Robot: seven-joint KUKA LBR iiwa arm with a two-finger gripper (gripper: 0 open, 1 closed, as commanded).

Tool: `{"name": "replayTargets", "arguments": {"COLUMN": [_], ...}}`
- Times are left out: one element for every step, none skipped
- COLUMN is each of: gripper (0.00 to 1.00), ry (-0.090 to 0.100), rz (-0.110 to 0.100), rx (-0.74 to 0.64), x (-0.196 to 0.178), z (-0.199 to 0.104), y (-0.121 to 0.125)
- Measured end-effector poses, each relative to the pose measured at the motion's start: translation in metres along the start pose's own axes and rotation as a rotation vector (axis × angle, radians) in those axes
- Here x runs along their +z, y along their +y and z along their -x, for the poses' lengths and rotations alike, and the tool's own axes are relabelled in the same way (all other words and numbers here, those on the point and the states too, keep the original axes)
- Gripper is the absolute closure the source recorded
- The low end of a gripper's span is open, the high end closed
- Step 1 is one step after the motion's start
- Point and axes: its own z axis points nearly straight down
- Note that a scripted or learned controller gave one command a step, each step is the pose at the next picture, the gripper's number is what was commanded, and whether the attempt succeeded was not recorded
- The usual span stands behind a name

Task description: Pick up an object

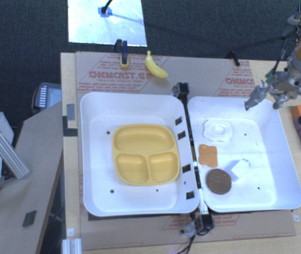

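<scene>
From the camera above the bench [229, 70], nothing is picked up yet. The hand [266, 97] hangs over the far right corner of the right bin [282, 157], its two fingers spread apart with nothing between them. The candidates all lie in that bin: a white lump [217, 129] toward the far side, an orange piece [208, 155] nearer, a brown disc [219, 181] nearest, with a small pale block [239, 168] just beside the disc. So the reach, the grip and the lift all remain. The right bin's right half is bare floor, which looks like easy room for descending. The left bin [94, 142] carries a yellow divided tray [144, 153]. A banana [155, 66] lies on the bench beyond the bins.
</scene>
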Motion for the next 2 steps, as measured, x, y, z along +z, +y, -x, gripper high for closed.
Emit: {"name": "replayTargets", "arguments": {"gripper": [0.0,0.0], "ry": [-0.003,-0.002], "rz": [0.012,0.009], "rx": [-0.003,-0.001], "x": [-0.007,0.041], "z": [-0.001,0.002], "y": [0.002,-0.006]}}
